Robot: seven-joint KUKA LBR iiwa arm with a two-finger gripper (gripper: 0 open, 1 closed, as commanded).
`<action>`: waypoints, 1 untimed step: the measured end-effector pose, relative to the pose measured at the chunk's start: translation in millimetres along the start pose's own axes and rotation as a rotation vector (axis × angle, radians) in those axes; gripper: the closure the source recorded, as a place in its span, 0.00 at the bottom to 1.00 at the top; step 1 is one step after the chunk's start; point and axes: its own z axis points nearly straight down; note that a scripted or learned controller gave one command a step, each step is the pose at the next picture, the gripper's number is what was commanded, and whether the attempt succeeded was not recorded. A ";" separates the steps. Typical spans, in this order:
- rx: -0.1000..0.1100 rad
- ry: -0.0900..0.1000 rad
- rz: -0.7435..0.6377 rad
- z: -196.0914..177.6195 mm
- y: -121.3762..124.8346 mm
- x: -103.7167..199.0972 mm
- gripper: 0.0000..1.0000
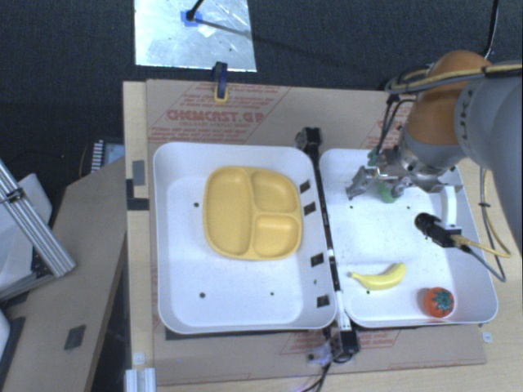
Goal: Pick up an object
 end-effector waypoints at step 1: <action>0.002 0.001 0.001 51.7 0.1 0.5 0.00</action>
